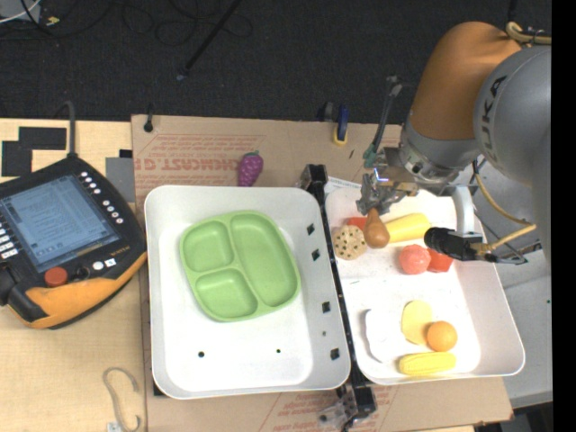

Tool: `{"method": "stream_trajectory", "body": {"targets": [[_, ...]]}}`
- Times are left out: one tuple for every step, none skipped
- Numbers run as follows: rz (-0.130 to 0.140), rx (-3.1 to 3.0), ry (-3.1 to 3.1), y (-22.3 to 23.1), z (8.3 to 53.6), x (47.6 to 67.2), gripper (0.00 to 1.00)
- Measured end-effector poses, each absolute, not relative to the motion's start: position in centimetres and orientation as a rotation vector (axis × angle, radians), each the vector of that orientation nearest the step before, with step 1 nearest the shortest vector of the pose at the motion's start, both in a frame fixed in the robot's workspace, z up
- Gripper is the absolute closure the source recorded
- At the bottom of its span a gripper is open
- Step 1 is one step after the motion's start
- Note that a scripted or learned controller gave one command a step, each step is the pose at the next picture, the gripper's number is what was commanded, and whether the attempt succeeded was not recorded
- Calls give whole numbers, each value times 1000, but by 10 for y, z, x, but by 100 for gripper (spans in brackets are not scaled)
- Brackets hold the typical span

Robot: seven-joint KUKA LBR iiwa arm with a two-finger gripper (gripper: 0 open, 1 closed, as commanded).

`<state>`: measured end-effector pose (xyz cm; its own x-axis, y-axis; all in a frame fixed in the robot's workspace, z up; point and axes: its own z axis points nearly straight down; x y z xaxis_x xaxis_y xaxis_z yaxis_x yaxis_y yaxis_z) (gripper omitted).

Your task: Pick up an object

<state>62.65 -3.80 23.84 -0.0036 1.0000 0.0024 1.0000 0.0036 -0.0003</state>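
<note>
The desk [99, 151] is brown, and a sheet of cardboard [198, 147] lies on it. Behind the desk the floor is dark, with cables on it. At the far left sits a grey screen box [63, 228] with an orange bottom. A small purple toy [250, 167] lies on the cardboard, just behind the left bin [171, 331].

In the left bin a green plate [238, 266] with three parts lies flat near the middle. There is bare white all around it, most of all at the front. A row of black clips [324, 268] runs between the two bins.

The right bin [481, 309] is busy at the back and at the front, with a bare strip across the middle. At the front sit a pale yellow slice [416, 320], an orange ball [441, 336] and a yellow corn [427, 364].

The big grey and orange arm [477, 79] comes in from the right. Its end effector [373, 192] hangs over the back left part of the right bin, close to the back wall. I cannot tell if it is wide or narrow.

A brown toy [375, 232] lies just in front of the end effector. A spotted ball [349, 241] sits just left of the brown toy, a long yellow toy [407, 227] just right of it, and a red ball [414, 259] a bit nearer the front.
</note>
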Motion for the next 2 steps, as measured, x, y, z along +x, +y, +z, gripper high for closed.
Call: {"method": "stream_trajectory", "body": {"targets": [[3,-2217,-2221,1,226,629,100],[2,-2220,-2220,14,231,632,100]]}}
